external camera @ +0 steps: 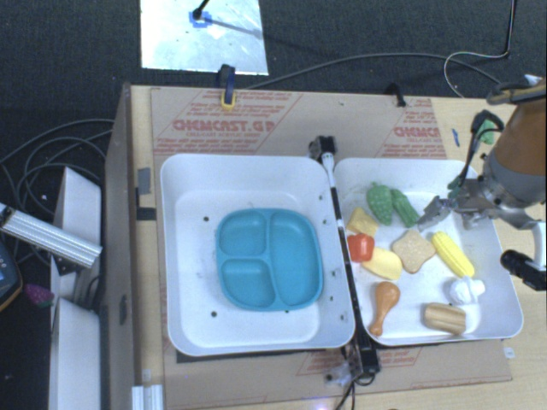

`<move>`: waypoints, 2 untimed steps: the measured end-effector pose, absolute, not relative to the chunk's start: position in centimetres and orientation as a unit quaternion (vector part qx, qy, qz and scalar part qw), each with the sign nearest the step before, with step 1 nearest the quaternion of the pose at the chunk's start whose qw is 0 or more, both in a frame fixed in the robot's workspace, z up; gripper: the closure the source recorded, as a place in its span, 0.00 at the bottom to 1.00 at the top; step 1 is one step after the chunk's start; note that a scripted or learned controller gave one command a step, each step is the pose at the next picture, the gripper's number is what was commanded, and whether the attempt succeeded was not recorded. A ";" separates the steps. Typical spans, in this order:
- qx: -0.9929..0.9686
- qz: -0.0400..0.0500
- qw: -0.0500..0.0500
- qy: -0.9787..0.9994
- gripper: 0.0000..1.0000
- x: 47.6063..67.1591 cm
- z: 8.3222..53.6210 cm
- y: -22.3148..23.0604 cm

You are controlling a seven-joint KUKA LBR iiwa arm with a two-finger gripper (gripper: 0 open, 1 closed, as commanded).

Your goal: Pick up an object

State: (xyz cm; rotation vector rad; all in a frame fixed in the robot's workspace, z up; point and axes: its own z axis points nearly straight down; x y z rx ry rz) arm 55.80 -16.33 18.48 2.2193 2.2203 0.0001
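While the gripper hangs at the right of the frame over the right bin, I cannot tell whether it is open or closed. The toy corn cob lies just below it, long axis running upper left to lower right. Descending off-centre could nudge the bread slice beside it.

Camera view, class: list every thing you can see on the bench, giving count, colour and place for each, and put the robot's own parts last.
bins: two, white, side by side.
divided tray: one, blue, left bin.
vegetables: two, green, right bin, top.
pepper: one, red, by the divider.
bread slice: one, tan, middle.
corn: one, yellow, right of the bread.
drumstick: one, brown, bottom.
gripper: one, grey, over the right bin's upper part.
arm: one, orange band, from the right.
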 end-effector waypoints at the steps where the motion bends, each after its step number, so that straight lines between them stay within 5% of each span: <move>1: 0.706 0.001 0.001 0.708 0.00 63.5 8.4 -15.0; 2: 0.705 0.002 0.002 0.709 1.00 63.7 9.6 -15.1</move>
